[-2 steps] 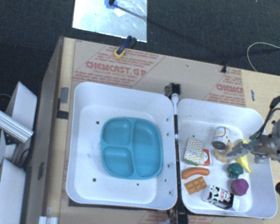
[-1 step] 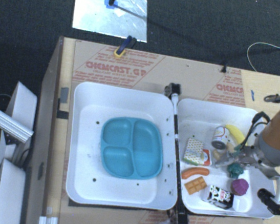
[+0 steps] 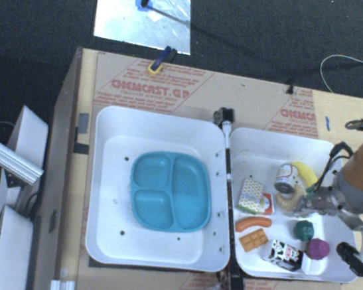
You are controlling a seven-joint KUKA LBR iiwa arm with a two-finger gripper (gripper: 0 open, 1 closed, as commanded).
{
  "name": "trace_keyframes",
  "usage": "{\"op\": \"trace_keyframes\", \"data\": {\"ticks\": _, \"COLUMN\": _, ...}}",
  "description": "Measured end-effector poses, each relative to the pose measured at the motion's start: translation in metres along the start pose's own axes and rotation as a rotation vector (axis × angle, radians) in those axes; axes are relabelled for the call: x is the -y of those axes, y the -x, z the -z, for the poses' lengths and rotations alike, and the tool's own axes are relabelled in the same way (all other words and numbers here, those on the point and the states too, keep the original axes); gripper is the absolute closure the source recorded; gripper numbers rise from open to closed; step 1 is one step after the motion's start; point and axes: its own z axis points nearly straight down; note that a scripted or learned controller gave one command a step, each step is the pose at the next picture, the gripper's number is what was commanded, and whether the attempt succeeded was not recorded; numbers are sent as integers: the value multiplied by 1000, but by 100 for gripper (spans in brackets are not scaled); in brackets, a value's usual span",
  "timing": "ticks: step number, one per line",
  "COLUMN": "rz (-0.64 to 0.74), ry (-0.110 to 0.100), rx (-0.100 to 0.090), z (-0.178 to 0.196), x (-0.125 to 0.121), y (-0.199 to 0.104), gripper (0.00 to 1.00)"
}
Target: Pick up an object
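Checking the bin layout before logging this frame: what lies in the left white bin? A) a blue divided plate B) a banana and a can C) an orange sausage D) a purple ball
A: the blue divided plate lies alone in the left white bin, with the small items in the right bin.

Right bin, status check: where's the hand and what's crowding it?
Hand down in right bin, fingers unreadable. Nothing seen held. Can and banana close beside it; green ball, purple ball just below.

Robotics lab: bench (image 3: pixel 196 86) topped with protective-film sheet, dark carpet floor (image 3: pixel 39 14), loose cables (image 3: pixel 354 61) at 1 o'clock, aluminium extrusion (image 3: pixel 6 155) (9 o'clock).
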Motion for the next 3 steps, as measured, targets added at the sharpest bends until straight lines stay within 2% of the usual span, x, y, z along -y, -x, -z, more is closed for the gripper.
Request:
{"op": "trace_keyframes", "data": {"ticks": 1, "rz": 0, "ry": 0, "rx": 0, "z": 0, "x": 0, "y": 0, "gripper": 0}}
{"op": "trace_keyframes", "data": {"ticks": 2, "rz": -1, "ry": -4, "rx": -1, "z": -11, "x": 48, "y": -10, "gripper": 0}}
{"op": "trace_keyframes", "data": {"ticks": 3, "rz": 0, "ry": -1, "rx": -1, "z": 0, "x": 47, "y": -9, "gripper": 100}}
